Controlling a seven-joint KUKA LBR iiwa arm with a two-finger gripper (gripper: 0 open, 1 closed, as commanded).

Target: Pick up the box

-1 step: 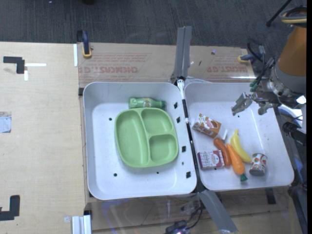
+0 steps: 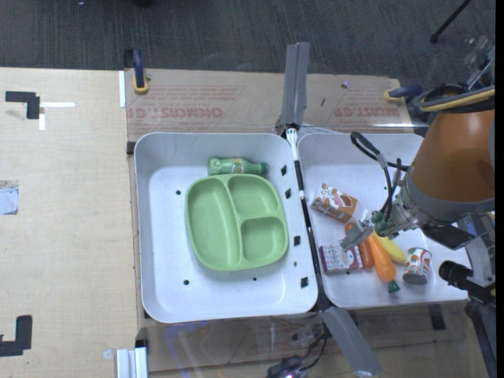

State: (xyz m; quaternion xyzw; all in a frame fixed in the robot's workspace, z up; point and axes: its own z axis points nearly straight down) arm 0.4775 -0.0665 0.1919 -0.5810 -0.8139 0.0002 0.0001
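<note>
Far left, you see the pale wooden bench top (image 2: pixel 63 211), with a blue-and-yellow clamp (image 2: pixel 135 69) at its back edge.

Left white shallow bin (image 2: pixel 150 235): a light green plastic plate with three compartments (image 2: pixel 236 223) lies flat near the middle. A green plastic bottle (image 2: pixel 235 166) lies on its side just behind the plate, close to the bin's back wall. It looks to touch the plate's rim, but you cannot be sure.

Right white shallow bin (image 2: pixel 331 160): two boxes sit in its left half.
- An orange, brown and white printed carton (image 2: pixel 334 203) lies flat, a little behind the bin's middle and apart from the other items.
- A small maroon and pink box (image 2: pixel 340 258) lies nearer the front, close to the wall shared with the left bin.

The grey two-finger gripper (image 2: pixel 362 233) sits low between the two boxes, just above the maroon one and near the carton's front right corner. You cannot tell from this angle whether it is spread or closed, and nothing is seen held in it.

Just right of the maroon box, an orange toy carrot (image 2: pixel 381 262) and a yellow banana-shaped toy (image 2: pixel 393 250) lie side by side, touching. A small white can with red and green print (image 2: pixel 417 266) stands just beyond them, near the front right.

The grey arm with its orange band (image 2: pixel 457 164) covers the bin's right side.
</note>
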